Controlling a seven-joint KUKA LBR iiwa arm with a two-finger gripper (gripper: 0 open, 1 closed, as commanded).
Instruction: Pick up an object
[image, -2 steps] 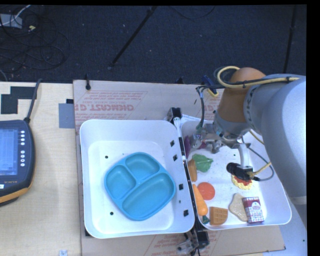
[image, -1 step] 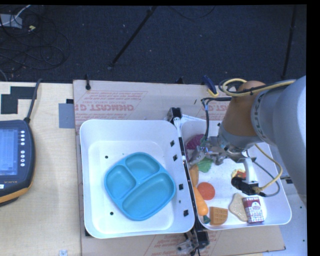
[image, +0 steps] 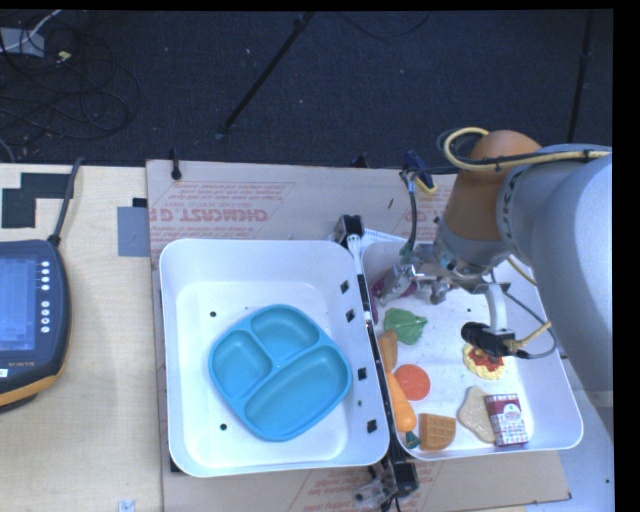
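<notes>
From my station I saw the left bin (image: 185, 290) holding one blue divided plate (image: 279, 372). The right bin (image: 560, 420) held a green leaf (image: 405, 325), a red disc (image: 411, 381), a carrot (image: 400, 404), a waffle piece (image: 436, 431), a bread slice (image: 476, 413), a small red carton (image: 509, 419) and a yellow-and-red piece (image: 486, 363). The gripper (image: 428, 283) hung over that bin's far end, just beyond the leaf; whether it was parted or closed I could not tell.

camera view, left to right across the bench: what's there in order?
Teach pendant → blue divided plate in the left bin → orange carrot → red tomato slice → waffle piece → bread slice → small red carton, all of these in the right bin.
</notes>
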